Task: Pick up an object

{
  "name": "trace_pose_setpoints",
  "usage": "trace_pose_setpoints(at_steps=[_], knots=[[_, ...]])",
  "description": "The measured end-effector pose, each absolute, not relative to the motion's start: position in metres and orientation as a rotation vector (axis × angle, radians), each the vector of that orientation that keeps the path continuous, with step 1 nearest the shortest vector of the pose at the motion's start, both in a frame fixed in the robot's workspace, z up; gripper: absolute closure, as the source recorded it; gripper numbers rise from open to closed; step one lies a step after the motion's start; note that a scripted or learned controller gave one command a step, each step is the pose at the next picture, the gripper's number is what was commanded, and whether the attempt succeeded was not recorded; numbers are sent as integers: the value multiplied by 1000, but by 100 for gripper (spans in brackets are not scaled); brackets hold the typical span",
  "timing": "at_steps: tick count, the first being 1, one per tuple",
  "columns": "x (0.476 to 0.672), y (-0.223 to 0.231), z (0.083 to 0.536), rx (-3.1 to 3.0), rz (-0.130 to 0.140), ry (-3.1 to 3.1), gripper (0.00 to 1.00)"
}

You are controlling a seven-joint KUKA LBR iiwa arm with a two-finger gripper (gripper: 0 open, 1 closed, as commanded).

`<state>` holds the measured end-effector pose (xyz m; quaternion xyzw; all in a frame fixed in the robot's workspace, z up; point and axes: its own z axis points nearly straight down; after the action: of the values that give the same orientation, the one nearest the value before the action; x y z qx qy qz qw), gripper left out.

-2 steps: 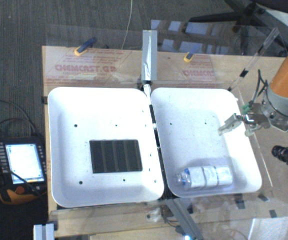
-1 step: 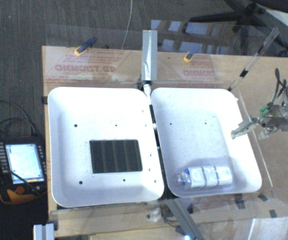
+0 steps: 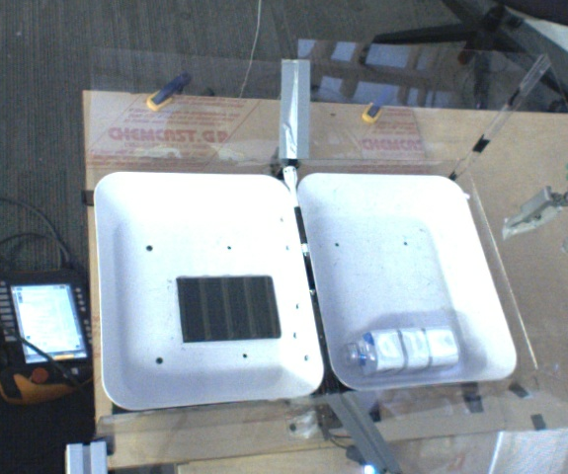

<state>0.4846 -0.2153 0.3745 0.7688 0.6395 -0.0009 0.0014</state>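
A clear plastic bottle [image 3: 407, 349] lies on its side in the right bin [image 3: 392, 215], down at about 6 o'clock of that bin's floor and close against its near wall. Its blue cap end points toward 9 o'clock, and a white label wraps most of its body. Nothing else touches it, and the rest of that bin's floor shows only a few small dark dots.

At 9 o'clock from the bottle, across the seam where the two rims meet, sits the left bin [image 3: 125, 225]. A dark ribbed rectangular mat [image 3: 229, 307] lies flat on its floor, a little toward 5 o'clock of that bin's centre, well apart from the bottle.

Both bins rest on the tabletop [image 3: 116, 131], a pale brown board with faded red lettering along its far strip. At 12 o'clock of the seam a grey upright post [image 3: 294, 112] stands at the board's far side. A yellow and blue clamp [image 3: 168, 90] grips the far edge at 11 o'clock, and a smaller yellow clamp [image 3: 370, 113] sits at 1 o'clock.

Off the tabletop at 9 o'clock, a handheld pendant with a lit screen [image 3: 41, 319] lies on the dark carpet [image 3: 27, 67], with cables looping near it. At 1 o'clock, beyond the board, stand the black legs of a chair base [image 3: 451, 23].
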Motion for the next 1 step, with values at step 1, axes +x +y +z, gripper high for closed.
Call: trace_pose_setpoints(at_steps=[1], knots=[[485, -209, 435, 2544, -2, 1839, 0]])
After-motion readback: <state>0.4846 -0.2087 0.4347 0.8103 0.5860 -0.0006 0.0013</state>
